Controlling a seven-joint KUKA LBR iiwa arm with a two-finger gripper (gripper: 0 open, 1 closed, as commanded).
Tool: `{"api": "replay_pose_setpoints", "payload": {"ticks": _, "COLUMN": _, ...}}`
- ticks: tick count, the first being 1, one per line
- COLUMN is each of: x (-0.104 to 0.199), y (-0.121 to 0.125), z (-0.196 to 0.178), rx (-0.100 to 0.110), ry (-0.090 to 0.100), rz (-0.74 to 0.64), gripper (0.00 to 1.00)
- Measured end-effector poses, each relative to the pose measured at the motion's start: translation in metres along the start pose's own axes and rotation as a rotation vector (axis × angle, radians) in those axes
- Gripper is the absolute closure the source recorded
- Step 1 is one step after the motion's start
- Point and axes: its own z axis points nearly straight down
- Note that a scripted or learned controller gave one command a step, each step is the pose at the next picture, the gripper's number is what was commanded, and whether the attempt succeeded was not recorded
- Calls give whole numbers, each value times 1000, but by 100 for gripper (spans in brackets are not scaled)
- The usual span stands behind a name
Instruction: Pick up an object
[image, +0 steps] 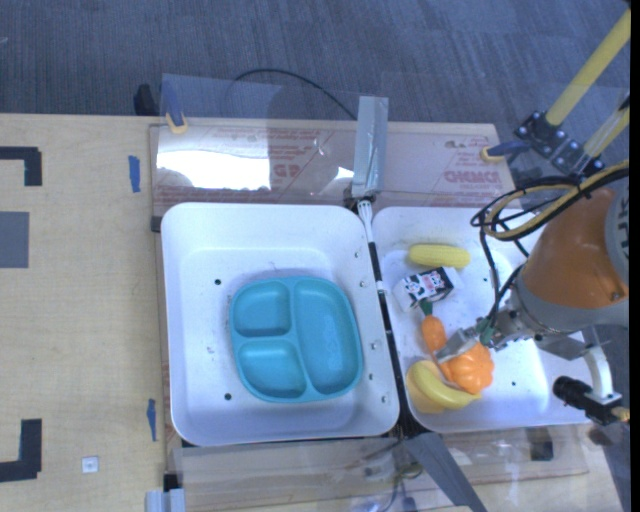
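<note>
- Right bin (520, 395) holds five items: two bananas, one carrot, one orange fruit, one small black-and-white carton.
- Upper banana (438, 256) lies long axis left-right near the bin's far wall; lower banana (432, 388) curves along the near-left corner, partly under the orange fruit (468, 369).
- Carrot (432, 332) points roughly far-to-near, just beside the carton (427, 286).
- Gripper (480, 340) sits right at the orange fruit; fingertips lost in clutter, jaws' state can't be told.
- Left bin (190, 300) holds one blue divided plate (295, 338), three compartments.
- Arm cut off at the right.
</note>
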Motion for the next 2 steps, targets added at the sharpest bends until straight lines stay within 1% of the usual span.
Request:
{"api": "replay_pose_setpoints", "payload": {"ticks": 1, "x": -1, "y": -1, "z": -8, "rx": 1, "ry": -2, "rz": 2, "gripper": 100}}
{"api": "replay_pose_setpoints", "payload": {"ticks": 2, "x": 43, "y": 34, "z": -108, "rx": 11, "ry": 2, "rz": 276, "gripper": 100}}
